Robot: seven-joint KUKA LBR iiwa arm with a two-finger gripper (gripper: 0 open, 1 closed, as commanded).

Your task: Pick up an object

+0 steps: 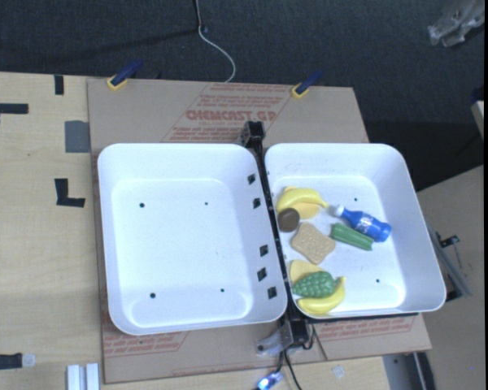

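The jaws hang in the far upper right corner, a pale, blurred shape over the dark floor (350, 31) and well apart from both bins. Whether they stand wide or narrow cannot be told.

The things to pick all lie in the right bin (413, 218), gathered toward its left side. A yellow banana (302, 199) lies near the dividing edge, with a small brown round piece (288, 219) touching it just below. Right of these is a blue bottle (364, 223) on its side, and a green cucumber (351, 236) lies just beside it. A tan cracker (312, 243) sits in the middle of the group. Lower down, a green bunch (317, 283) rests against a second banana (322, 302).

The left bin (106, 218) adjoins the right one. Both bins rest on a cardboard sheet (228, 112) on the wooden table (24, 177), held at the back edge by two clamps (124, 73) (307, 84). A thin white cable (218, 51) trails down from the top.
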